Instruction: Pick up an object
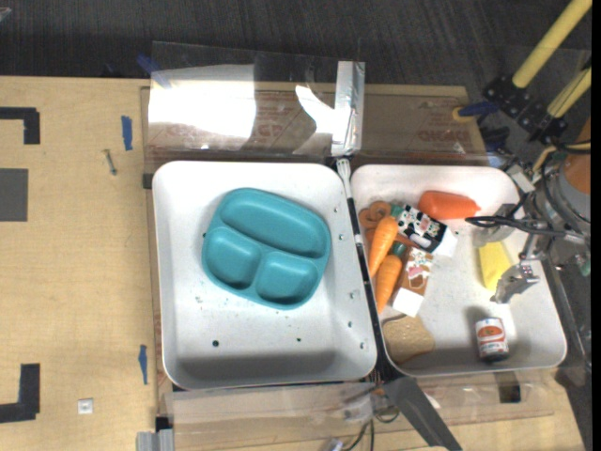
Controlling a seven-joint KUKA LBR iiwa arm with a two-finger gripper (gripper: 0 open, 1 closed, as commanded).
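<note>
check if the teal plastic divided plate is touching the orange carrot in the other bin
Apart. The camera view shows the teal plastic divided plate in the left bin, the orange carrot in the right bin, the bins' walls between them.

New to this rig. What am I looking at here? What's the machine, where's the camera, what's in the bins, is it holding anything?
One picture, from a fixed camera above the bench looking down at a slant. The bench holds two shallow white bins side by side. The left bin holds a teal divided plate. The right bin holds a pile of small things: toy carrots, an orange piece, a yellow block, a small can, a tan round piece and some printed packets.

The machine is a robot arm reaching in from the right edge of the picture. Its gripper hangs over the right bin, next to the yellow block and above the can. I see nothing between the jaws, so it does not appear to be holding anything yet.
</note>
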